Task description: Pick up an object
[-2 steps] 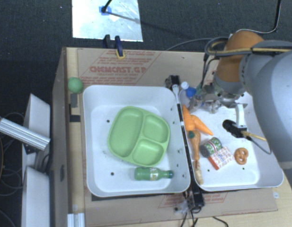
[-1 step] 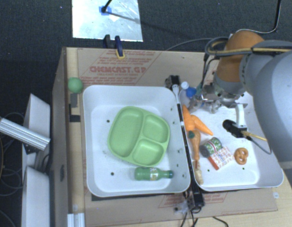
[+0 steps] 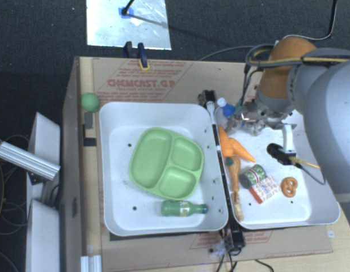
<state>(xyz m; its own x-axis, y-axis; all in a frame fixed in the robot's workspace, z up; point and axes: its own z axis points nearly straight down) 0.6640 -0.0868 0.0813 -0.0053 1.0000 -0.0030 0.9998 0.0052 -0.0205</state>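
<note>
A smooth, tapered orange carrot toy (image 3: 234, 146) lies in the right bin (image 3: 311, 208), near its left wall, just beside and below-left of the gripper (image 3: 249, 124). Whether the gripper is open or closed cannot be told; nothing visibly sits in it. Nearby lie a short green-labelled can (image 3: 253, 176), a red-and-white box (image 3: 264, 189) and a knotted brown pretzel (image 3: 289, 186). The left bin (image 3: 121, 211) holds 1 glossy green 3-compartment plate (image 3: 166, 163) and a green bottle (image 3: 183, 208) on its side.

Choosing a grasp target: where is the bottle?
Camera view: the bottle lies in the left bin, by its front wall, just below the green plate.
</note>
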